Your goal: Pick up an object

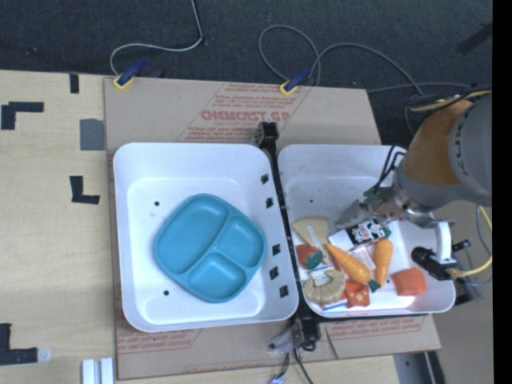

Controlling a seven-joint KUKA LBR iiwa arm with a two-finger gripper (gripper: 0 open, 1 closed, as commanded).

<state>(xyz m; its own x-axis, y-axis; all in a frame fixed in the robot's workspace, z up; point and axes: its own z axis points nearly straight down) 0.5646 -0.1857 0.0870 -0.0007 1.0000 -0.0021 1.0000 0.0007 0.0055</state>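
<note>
Reaching in from the right, the grey arm (448,162) hangs over the right bin (336,162). Its claw (370,213) sits low near the middle of that bin, but I cannot tell how it stands.

Toy food lies piled at the near side of the right bin. A black and white card (368,232) lies just under the claw. Two orange carrots (350,264) lie beside it, one long and one short (383,258). A red block (410,282) sits near the right wall. A pale wedge (312,232) and a round cookie (324,285) lie to the left.

A blue tray (210,248) with three parts rests in the left bin (136,174).
</note>
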